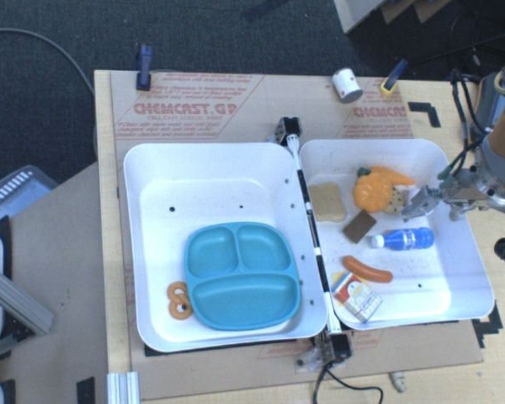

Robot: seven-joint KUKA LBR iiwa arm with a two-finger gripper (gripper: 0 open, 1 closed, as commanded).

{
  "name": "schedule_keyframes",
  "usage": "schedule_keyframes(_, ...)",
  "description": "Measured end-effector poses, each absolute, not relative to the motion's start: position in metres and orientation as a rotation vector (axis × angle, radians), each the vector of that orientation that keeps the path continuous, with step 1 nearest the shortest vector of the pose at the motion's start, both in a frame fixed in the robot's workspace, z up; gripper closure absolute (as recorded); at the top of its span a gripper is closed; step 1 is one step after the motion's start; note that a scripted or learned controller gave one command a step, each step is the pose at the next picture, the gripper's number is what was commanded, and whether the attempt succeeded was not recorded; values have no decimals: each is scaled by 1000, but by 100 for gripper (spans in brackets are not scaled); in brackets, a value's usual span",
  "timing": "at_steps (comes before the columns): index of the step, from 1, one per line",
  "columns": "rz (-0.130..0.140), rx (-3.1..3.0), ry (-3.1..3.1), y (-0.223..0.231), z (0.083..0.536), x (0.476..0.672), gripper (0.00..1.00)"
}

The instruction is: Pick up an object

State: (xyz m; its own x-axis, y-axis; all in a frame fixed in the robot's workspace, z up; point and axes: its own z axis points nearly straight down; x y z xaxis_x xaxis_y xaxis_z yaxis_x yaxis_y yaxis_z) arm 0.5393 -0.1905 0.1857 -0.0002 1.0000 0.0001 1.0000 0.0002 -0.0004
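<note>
Hand (414,202) sits just right of the orange toy (374,192), above the blue bottle (406,240); you can't tell its grip state.

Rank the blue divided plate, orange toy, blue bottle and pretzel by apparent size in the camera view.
Largest to smallest:
1. blue divided plate
2. orange toy
3. blue bottle, close to the toy in size, so that order is unsure
4. pretzel

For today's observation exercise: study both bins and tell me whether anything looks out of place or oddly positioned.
One thing stands out: the pretzel lies on the left bin's floor, against the blue divided plate's lower-left edge, not in a compartment. In the right bin the blue bottle lies on its side.
</note>
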Motion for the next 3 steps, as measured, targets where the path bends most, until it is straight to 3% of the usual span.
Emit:
schedule_keyframes(1,1,-2218,-2222,-131,89,547,0)
schedule_keyframes(2,1,-2220,-2219,-118,84,492,0)
schedule_keyframes(3,0,-2223,-2220,-117,94,492,100)
